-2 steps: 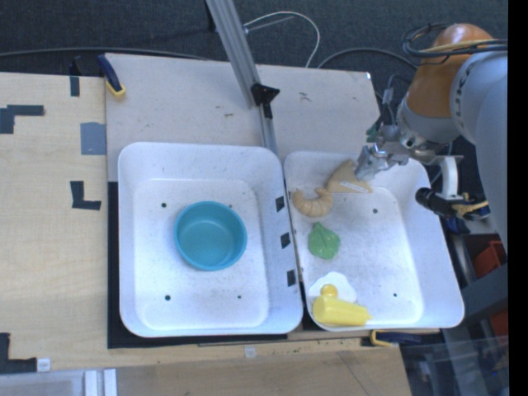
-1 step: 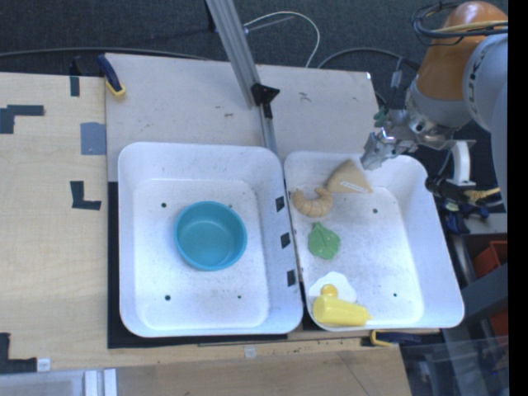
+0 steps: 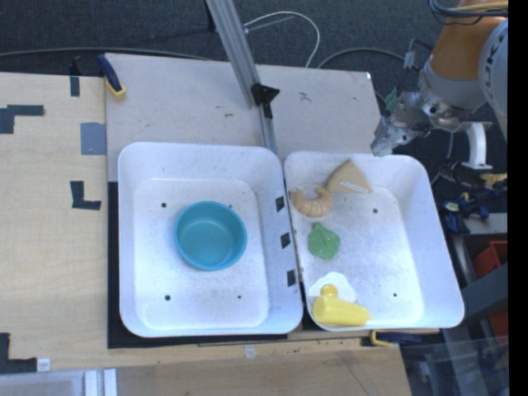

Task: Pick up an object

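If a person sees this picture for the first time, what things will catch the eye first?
The blue bowl stands out most, alone in the left bin. Next come the bright yellow toy at the right bin's near edge and the green piece beside the croissant. The gripper hangs over that bin's far rim.

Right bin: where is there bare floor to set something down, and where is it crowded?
The right bin is bare across its right half, beyond the green piece. The croissant, tan wedge and yellow toy crowd its left side. The left bin has room around the blue bowl.
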### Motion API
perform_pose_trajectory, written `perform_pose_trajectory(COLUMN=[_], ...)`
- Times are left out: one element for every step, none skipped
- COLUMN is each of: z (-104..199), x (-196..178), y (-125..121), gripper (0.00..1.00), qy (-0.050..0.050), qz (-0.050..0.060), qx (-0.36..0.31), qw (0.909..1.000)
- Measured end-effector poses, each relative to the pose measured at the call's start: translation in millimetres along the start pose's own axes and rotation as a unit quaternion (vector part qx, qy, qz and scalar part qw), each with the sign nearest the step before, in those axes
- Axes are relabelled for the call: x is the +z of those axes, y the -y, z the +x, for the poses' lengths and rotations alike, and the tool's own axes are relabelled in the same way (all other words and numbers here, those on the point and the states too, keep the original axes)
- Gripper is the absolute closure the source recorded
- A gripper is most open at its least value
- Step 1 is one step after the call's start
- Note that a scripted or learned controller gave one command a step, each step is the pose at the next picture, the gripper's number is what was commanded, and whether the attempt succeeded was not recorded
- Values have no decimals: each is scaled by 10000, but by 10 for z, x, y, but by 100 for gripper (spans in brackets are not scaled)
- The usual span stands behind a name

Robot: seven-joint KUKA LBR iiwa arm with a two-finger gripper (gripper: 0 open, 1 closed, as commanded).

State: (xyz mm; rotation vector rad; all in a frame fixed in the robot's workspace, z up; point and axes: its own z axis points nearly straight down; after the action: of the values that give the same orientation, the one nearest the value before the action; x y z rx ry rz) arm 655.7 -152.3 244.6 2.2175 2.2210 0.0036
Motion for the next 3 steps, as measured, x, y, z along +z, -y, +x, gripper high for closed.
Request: perform_pose_trajectory(z=[506, 1116, 1595], x=[-10, -34, -68], y=[-38, -18, 58], gripper=[100, 100, 100], qy=[-9, -14, -12], qz=[25, 28, 29], qx=[-21, -28, -23], qw=[10000, 10000, 10000])
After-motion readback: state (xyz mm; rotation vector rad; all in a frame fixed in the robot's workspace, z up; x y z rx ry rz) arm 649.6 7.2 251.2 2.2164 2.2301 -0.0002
